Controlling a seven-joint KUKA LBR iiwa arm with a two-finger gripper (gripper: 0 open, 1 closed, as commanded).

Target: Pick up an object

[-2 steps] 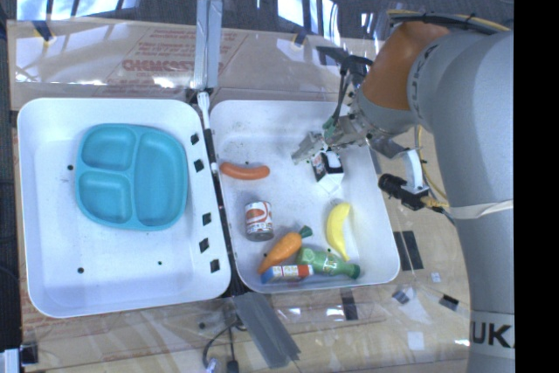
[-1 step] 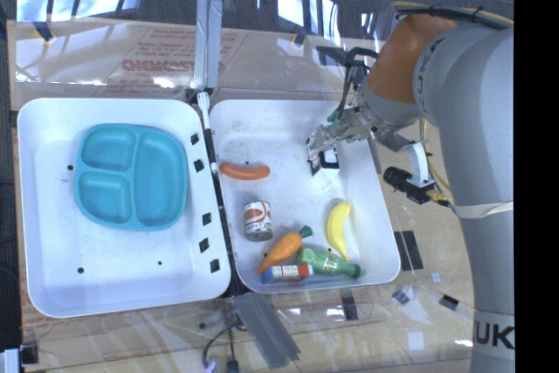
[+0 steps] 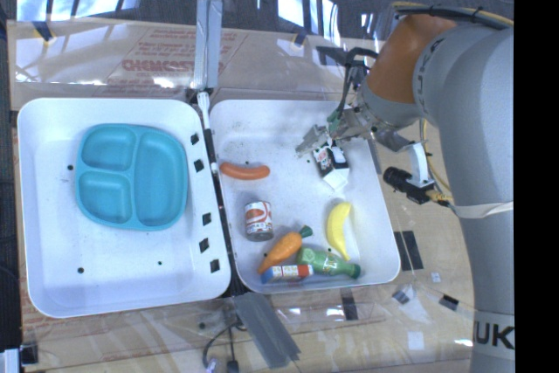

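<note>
Two white bins side by side on the counter [image 3: 105,336]. Left bin [image 3: 44,214]: carries a blue divided plate [image 3: 133,175], lying flat near the middle, well apart from any reach. Right bin [image 3: 262,122]: carries the loose items, spread thin enough to leave room around most of them, apart from the cluster at the front. Sausage [image 3: 244,171] near the dividing wall; small can [image 3: 258,220] just below; carrot [image 3: 283,248] touching a green bottle [image 3: 325,263] and a red tube [image 3: 286,272] at the front edge; banana [image 3: 338,227] upright along the right wall.

Claw [image 3: 316,141] lowered into the upper right of the right bin from the right, angled down and left, tip just beside a small carton [image 3: 333,167]. Presumably the target, judging by closeness. Carton: white, with a dark and red label on top, lying tilted near the right wall, touching or nearly touching the metal tip. Not visibly gripped.

State of the claw: cannot tell whether apart or together, too small and blurred against the carton.
</note>
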